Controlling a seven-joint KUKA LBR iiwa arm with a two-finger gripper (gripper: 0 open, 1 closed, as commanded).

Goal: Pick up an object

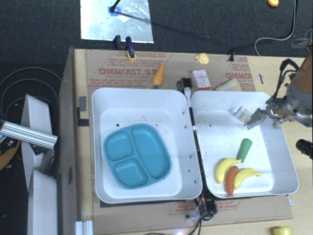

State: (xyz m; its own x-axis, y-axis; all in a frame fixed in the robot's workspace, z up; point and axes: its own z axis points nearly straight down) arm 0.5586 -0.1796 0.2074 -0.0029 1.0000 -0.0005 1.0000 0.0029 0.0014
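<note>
Yellow bananas (238,173), orange carrot (231,179), green cylinder (244,149) clustered lower right of frame, in right bin (281,153). Blue tray (137,154) in left bin (105,111). Gripper (258,116) at right, over right bin's upper part, fingers apart, nothing between.

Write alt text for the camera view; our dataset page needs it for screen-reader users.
A grey robot arm's gripper hangs over the right bin, which holds two bananas, an orange carrot and a green cucumber. The left bin holds a blue divided plate.
</note>
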